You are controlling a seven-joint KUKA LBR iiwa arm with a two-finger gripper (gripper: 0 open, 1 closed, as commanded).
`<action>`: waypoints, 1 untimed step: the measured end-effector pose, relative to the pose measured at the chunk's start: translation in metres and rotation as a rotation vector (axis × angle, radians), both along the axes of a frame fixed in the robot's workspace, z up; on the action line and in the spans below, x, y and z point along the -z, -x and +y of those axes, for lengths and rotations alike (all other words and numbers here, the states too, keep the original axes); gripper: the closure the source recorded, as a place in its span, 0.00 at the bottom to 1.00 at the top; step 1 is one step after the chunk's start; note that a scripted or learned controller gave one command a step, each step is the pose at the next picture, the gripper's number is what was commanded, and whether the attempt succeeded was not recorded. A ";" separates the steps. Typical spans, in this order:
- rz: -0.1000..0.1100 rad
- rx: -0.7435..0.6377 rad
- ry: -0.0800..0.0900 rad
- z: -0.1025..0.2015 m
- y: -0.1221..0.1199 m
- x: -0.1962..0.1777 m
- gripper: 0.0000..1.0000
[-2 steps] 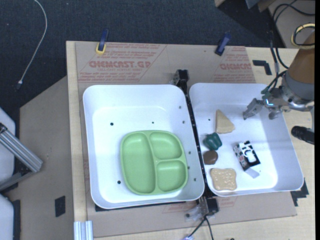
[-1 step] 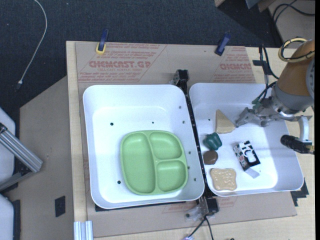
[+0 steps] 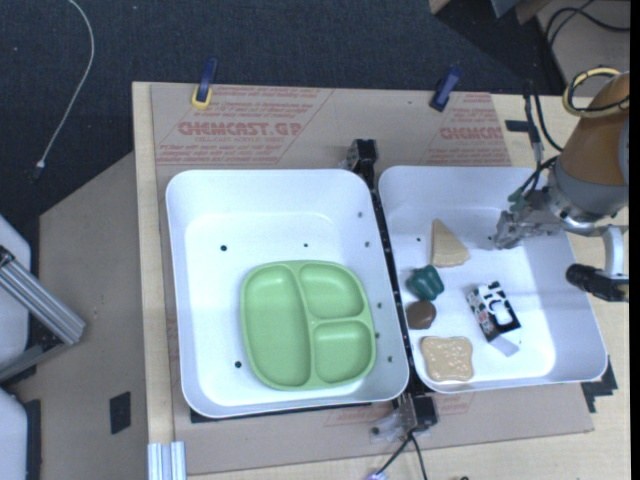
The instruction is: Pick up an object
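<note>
We see the arm [image 3: 600, 158] coming in from the right, gripper [image 3: 510, 230] low over the back of the right bin [image 3: 570, 363]. Fingers: can't tell if spread or pressed together, too small/blurred; nothing visibly between them. Objs all in the right bin: tan wedge [image 3: 448, 245] just left of the gripper, apart from it; teal piece [image 3: 426, 283] below that w/ a brown lump [image 3: 421, 315] touching or just beside it; black-and-white item [image 3: 493, 311] mid-bin; beige flat piece [image 3: 446, 358] at the front edge. Left bin [image 3: 200, 268] holds a green divided plate [image 3: 307, 323], 3 compartments. Both bins sit side by side on the table [image 3: 160, 128].
</note>
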State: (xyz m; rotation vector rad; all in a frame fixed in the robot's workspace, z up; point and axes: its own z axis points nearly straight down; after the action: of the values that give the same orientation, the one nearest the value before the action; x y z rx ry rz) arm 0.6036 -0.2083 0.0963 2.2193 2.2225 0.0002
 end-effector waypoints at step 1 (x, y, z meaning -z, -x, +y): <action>-0.008 -0.001 0.003 0.004 -0.006 -0.063 1.00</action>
State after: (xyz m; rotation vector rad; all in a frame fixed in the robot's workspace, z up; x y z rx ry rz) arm 0.6097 -0.2043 0.1594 2.2130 2.2178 0.0060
